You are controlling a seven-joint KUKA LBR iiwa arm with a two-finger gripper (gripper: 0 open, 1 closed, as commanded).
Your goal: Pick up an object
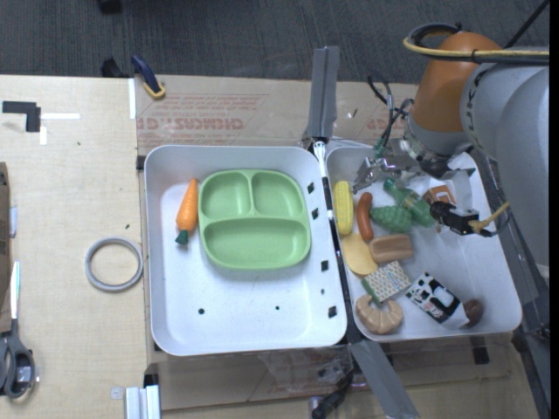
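Target candidate: no object is named, so we take the green bumpy vegetable (407, 209) as the likeliest pick. It lies in the right bin (489, 273), in the upper half, well away from the walls.

Key relation: the vegetable sits just below and slightly right of the gripper (379, 169) in the camera view. Its long axis runs on a slant, from upper left near the gripper down to the lower right. We judge that a grasp has to close across that axis, not along it.

Gripper state: we cannot tell whether it is spread or pressed together; the metal parts are small and cluttered against the wrist. Nothing can be seen held in it.

Neighbours, working outward:
- red sausage (364, 216) just left of the vegetable, upright in the view
- corn cob (342, 208) left of the sausage, against the bin's left wall
- brown block (390, 248) just below the vegetable, close or touching; we cannot tell which
- checkered cracker (386, 279) and round bun (380, 315) nearer the front
- black-and-white box (434, 297) at the front right

Risk, as we judge it: crowding on the left and lower sides could catch the gripper.

Left bin (175, 312): green divided plate (255, 218) with a carrot (186, 206) beside it, well apart from the arm.
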